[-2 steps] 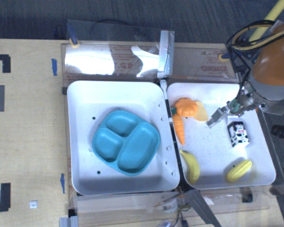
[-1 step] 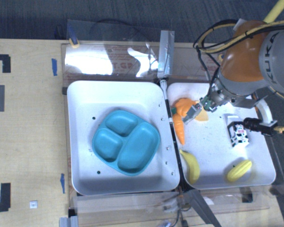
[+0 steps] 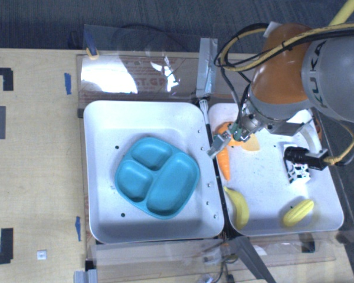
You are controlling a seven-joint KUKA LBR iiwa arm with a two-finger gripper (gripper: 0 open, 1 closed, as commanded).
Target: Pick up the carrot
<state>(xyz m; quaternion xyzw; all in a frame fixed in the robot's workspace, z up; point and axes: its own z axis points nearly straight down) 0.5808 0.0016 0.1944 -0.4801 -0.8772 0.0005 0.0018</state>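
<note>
Orange carrot [image 3: 225,165] in right-hand bin [image 3: 265,181], gripper [image 3: 222,141] at its upper end, grip unclear

Right bin [image 3: 265,181]: bare floor through the middle. Carrot [image 3: 224,164] close along the left wall, gripper [image 3: 224,141] at its far end, banana [image 3: 239,208] just beyond its near end; yellow fruit [image 3: 298,212] at the front. Left bin [image 3: 100,134]: blue plate [image 3: 158,175] takes the centre.

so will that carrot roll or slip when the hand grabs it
The carrot looks smooth and tapered, so it may slip toward its thin end. It lies beside the right bin's left wall, which probably stops rolling that way. Its straight shape suggests it is stiff.
</note>
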